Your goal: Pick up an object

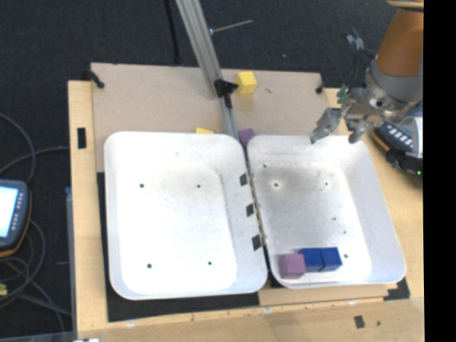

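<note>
The right bin [356,191] holds a purple cube [291,265] and two blue blocks [320,258] side by side against its front wall. My gripper [338,132] hangs over the far right corner of that bin, well behind the blocks. Its two fingers [322,127] are spread open and there is nothing between them. The orange band of the arm [400,34] rises above it at the upper right.
The left bin [171,212] lies beside the right one. A yellow cube [246,83] sits on the board behind the bins, next to a slanted aluminium rail [203,41]. Small yellow [204,130] and purple [246,135] pieces peek out at the bins' far edge.
</note>
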`<state>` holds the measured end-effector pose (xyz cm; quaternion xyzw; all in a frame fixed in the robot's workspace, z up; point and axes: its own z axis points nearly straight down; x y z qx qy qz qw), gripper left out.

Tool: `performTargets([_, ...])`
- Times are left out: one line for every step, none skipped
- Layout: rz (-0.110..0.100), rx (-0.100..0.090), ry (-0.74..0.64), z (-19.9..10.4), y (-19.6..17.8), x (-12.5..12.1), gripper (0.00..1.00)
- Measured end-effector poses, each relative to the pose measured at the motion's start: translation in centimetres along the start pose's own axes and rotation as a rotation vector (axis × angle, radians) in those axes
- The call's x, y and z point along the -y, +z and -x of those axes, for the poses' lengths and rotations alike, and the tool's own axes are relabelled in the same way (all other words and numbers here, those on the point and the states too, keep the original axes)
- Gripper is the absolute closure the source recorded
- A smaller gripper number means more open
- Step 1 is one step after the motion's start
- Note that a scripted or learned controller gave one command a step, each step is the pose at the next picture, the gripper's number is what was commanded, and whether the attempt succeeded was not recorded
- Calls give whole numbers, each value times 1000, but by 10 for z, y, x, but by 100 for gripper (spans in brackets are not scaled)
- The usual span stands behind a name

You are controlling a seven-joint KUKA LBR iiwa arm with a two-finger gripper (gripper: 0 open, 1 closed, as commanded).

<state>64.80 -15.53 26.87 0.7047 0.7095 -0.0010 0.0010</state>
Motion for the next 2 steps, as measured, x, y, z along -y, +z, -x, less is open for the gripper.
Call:
performTargets([2,-3,7,-18,-35,61,0])
performTargets([-7,-2,10,7,86,98,0])
